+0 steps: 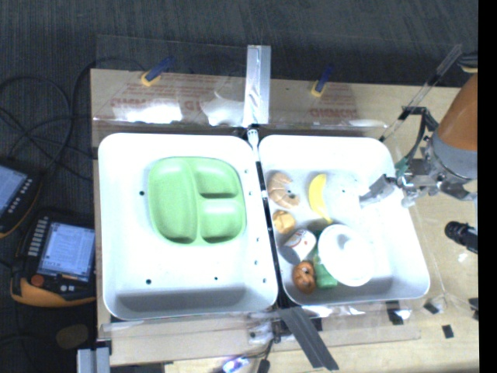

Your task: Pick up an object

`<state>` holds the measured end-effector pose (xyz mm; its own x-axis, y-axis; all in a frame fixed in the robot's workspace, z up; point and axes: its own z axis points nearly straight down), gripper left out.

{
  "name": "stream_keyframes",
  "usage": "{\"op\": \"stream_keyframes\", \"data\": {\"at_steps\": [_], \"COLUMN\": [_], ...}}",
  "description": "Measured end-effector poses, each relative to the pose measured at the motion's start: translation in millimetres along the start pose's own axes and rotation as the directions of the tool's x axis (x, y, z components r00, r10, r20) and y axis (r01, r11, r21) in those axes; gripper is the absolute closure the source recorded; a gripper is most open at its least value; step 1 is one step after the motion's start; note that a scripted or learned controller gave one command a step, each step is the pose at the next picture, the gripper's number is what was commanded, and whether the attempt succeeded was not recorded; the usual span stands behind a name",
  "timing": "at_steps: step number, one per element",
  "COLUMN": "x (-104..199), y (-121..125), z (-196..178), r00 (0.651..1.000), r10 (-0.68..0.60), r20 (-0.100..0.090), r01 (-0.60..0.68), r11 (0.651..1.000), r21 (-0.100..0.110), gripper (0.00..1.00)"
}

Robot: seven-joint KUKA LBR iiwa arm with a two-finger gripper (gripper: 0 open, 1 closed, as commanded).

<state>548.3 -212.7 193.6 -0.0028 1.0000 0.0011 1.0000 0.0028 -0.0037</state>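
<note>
The right bin (404, 282) holds several small things: a glazed pastry (279, 189), a yellow banana-shaped piece (317, 193), a tan lump (283, 221), a small white and red cup (300, 244), a brown-red round fruit (304, 276), a green item (327, 279) and a white bowl (346, 256). My gripper (375, 192) hangs over the right part of this bin, just right of a pale white object (342, 195) and above the bowl. Nothing is seen in its grasp.
The left bin (124, 286) holds a green divided tray (196, 199). A metal divider post (258, 84) stands behind the bins. Cables and a tablet (66, 251) lie off the bench at the left. The arm's orange band (466, 119) is at the right edge.
</note>
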Motion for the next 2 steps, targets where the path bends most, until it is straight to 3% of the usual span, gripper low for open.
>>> {"op": "stream_keyframes", "data": {"at_steps": [1,2], "x": [23,72], "y": [103,100], "z": [74,105], "r00": [0.992,1.000], "r10": [0.126,0.030], "r20": [0.003,0.008], "r01": [-0.126,-0.030], "r11": [0.992,0.999], "r21": [0.001,-0.010], "gripper": [0.00,0.00]}}
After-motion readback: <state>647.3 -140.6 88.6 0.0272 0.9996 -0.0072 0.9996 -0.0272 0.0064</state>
